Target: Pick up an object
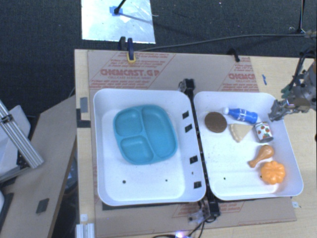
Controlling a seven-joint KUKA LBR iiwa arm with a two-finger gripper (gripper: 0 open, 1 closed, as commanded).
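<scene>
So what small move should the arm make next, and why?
Probably a short drop down and left toward the blue bottle. The gripper sits above the right bin's far corner with nothing visibly held, and the bottle lies closest.

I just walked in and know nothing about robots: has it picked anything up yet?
Not yet. The pincer sits at the right bin's far right edge, above the blue bottle and dotted cube, with nothing visibly in it. All the toys lie in the bin. The whole grab is left.
</scene>
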